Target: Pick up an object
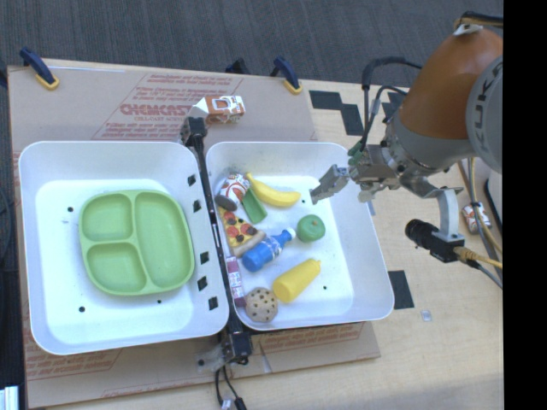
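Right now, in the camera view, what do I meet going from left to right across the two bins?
Green tray → pizza slice → blue bottle → green apple → gripper

A dark grey carpeted floor is seen along the far side, beyond the tabletop. The tabletop is of pale wood, and black square marks are printed on it near its far edge. A sheet of brown cardboard with red lettering is laid over the tabletop's left part, held at its far edge by blue-and-yellow clamps. Even, soft lighting is cast, with faint shadows.
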`<state>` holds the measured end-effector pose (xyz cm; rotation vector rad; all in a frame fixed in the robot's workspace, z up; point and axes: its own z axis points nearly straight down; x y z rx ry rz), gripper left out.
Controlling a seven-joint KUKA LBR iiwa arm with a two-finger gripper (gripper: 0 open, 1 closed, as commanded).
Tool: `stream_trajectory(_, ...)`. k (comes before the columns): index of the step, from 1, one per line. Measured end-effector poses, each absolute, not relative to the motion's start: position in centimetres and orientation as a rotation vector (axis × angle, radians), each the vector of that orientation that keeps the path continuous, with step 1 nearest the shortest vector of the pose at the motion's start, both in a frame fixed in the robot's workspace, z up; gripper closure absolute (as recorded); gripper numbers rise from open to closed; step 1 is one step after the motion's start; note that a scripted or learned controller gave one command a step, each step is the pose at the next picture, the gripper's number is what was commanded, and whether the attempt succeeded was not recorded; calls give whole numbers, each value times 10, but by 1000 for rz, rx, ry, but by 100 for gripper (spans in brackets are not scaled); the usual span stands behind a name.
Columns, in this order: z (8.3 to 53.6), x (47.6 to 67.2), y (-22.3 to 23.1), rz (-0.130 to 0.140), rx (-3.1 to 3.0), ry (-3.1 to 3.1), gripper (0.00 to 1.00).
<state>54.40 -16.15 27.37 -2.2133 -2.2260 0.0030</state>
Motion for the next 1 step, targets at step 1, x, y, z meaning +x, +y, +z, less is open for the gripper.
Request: stream_trajectory(1, 148, 479, -159, 5, -2211, -2225, 0)
